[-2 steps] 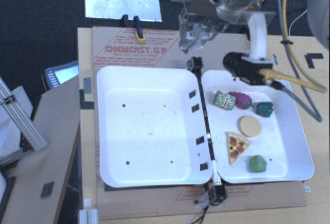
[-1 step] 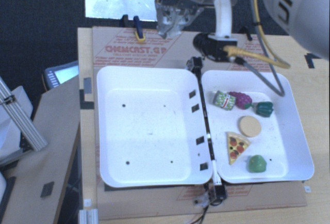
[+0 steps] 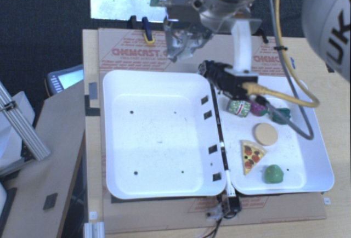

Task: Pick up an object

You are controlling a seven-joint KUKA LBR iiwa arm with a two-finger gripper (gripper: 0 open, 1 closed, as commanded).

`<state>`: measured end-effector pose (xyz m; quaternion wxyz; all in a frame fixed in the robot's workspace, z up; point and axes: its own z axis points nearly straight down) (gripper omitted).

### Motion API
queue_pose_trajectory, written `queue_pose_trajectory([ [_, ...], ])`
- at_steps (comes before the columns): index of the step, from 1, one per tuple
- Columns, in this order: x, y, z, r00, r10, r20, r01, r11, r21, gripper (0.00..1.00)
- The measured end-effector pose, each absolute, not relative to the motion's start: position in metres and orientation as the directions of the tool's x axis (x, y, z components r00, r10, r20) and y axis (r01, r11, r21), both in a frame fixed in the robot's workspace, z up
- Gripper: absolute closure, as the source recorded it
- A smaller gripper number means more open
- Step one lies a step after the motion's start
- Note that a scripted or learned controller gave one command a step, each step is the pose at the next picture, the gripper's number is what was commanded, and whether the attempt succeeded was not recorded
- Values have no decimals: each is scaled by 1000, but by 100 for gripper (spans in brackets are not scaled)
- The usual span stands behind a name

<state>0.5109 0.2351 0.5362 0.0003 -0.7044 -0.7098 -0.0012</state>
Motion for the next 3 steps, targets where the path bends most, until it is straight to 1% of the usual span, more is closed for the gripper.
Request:
queue_pose_trajectory([
  [1,546,224,406,1,1000,-6,1000,-1,-10,100],
  [2,559,235,544,-5,1000,7,1000,5,16,100],
  [3,489,218,535,-6,1000,1,1000,6,-1,100],
])
